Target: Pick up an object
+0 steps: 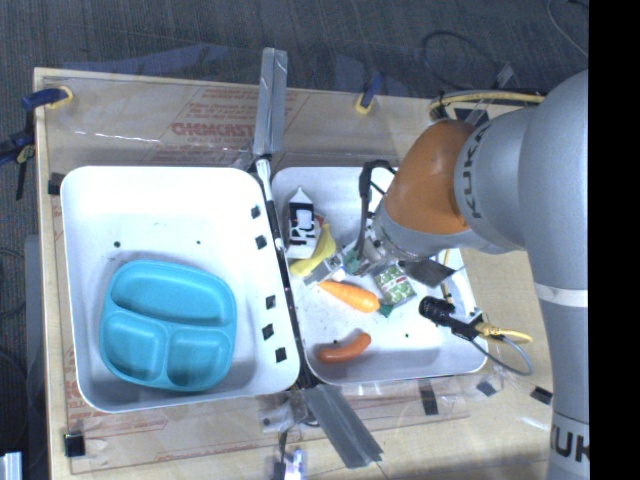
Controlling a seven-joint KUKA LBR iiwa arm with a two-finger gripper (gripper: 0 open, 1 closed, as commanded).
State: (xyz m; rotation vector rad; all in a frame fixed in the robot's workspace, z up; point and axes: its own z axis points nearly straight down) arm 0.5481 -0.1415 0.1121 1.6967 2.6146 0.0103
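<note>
My arm reaches into the right bin (452, 360), where the pickable clutter sits. My gripper (366, 253) hangs just above the carrot (350, 295), beside the banana (313, 253); its state I cannot tell. Nothing visibly held. Sausage (344, 346) lies nearer the front wall.

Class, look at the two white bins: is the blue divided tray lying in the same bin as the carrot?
No: the blue tray lies in the left bin, while the carrot lies in the right bin.
</note>
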